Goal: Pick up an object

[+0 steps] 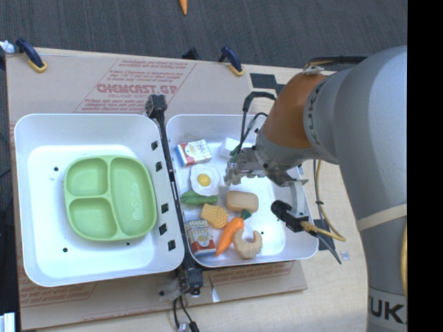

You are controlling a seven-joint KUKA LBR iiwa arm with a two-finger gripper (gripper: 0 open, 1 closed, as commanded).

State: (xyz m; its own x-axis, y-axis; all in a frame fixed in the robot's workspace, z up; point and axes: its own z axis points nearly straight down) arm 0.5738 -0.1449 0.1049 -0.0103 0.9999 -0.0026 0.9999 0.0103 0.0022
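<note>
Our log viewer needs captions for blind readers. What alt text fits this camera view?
A grey robot arm's gripper hangs over the right bin, above toy foods: fried egg, carrot, croissant. The left bin holds a green divided plate.

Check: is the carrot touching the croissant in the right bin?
Touching. The camera view shows the carrot lying against the croissant, with no white bin floor visible between them.

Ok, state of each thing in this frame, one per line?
Gripper: low over the right bin, above the food, nothing visibly held.
Green tray: flat in the left bin, compartments bare.
Fried egg: lying flat.
Carrot: lying tilted between waffle and croissant.
Red carton: lying flat.
</note>
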